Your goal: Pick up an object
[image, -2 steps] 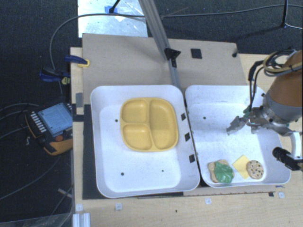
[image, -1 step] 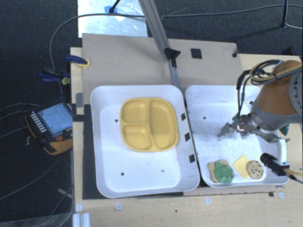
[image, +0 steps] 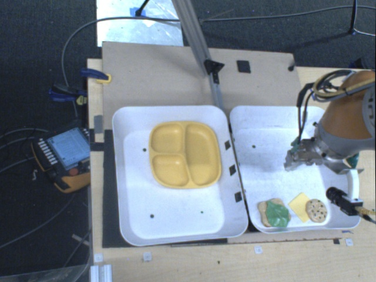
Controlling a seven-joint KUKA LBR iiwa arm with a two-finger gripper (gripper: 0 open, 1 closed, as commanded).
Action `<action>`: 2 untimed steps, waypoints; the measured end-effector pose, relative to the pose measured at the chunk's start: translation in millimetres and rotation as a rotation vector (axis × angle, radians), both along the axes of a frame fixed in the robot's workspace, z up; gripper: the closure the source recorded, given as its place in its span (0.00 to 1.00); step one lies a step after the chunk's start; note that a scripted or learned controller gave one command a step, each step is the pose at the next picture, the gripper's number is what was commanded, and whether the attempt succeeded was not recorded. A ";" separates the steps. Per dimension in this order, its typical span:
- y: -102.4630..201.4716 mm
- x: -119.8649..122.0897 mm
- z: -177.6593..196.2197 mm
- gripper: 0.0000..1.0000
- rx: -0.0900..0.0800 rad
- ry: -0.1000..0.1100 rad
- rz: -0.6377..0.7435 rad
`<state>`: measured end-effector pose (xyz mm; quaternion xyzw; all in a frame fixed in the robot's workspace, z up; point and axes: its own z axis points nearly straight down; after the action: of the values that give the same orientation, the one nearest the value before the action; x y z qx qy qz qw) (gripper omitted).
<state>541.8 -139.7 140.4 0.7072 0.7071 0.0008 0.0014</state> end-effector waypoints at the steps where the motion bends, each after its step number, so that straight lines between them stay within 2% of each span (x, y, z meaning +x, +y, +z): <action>1: 2.6 -7.5 50.1 1.00 0.000 -0.003 0.004; 2: 2.4 -5.8 87.5 1.00 -0.001 -0.003 0.005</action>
<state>536.0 -137.3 227.9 0.7054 0.7088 0.0017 0.0027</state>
